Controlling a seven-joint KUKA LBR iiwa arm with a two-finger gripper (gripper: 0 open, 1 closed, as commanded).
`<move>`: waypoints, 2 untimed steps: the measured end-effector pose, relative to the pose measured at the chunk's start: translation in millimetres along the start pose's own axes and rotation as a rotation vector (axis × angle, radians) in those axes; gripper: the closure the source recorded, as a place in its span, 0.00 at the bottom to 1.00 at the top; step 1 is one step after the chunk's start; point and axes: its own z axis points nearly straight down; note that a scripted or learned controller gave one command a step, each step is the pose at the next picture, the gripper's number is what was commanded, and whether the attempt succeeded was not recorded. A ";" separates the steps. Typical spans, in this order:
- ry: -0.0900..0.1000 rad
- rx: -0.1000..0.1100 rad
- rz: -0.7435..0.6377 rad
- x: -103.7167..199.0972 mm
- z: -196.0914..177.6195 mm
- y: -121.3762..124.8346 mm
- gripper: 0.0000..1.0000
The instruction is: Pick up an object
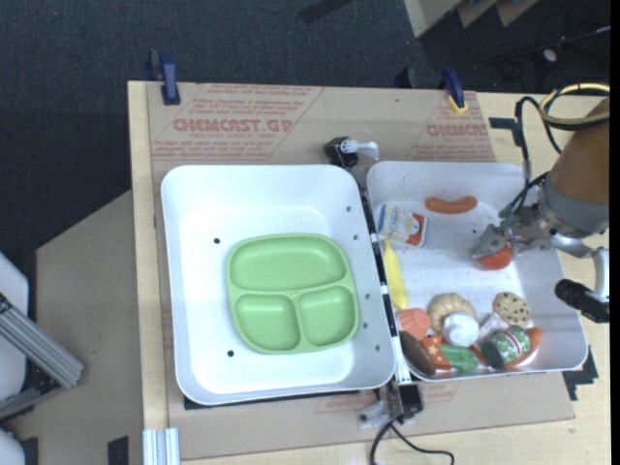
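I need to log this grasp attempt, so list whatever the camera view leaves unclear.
- Gripper: too small and blurred in the camera view to tell whether it holds the red object beneath it.
- Red object: partly covered by the gripper; its identity is unclear.
- Arm: cut off by the right edge.
- Toy pile in the right bin: pieces overlap, hiding the lower ones.
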 end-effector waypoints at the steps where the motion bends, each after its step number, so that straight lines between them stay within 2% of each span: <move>1: -0.001 -0.010 -0.007 53.6 -103.1 -5.2 1.00; 2: 0.001 -0.005 -0.009 127.3 -113.2 28.5 1.00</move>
